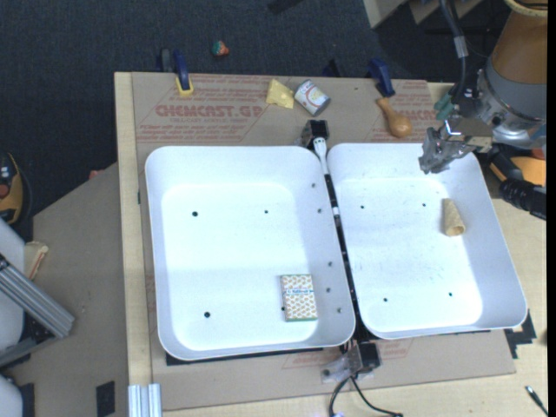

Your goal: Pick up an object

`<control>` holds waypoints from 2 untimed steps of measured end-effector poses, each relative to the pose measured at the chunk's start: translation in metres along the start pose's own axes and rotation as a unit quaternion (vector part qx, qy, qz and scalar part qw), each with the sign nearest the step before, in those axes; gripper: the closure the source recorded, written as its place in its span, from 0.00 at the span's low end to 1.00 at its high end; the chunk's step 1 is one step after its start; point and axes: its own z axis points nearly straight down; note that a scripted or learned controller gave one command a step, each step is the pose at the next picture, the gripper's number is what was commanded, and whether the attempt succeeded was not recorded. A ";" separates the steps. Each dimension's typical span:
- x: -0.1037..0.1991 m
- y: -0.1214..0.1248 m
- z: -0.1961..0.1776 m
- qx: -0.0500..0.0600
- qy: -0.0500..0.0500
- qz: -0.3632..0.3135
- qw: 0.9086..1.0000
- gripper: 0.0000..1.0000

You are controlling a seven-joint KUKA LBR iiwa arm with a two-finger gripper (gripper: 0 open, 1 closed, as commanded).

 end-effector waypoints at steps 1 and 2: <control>-0.093 0.027 -0.069 -0.009 -0.006 0.008 1.000 1.00; -0.067 0.049 0.022 -0.001 -0.001 0.003 1.000 1.00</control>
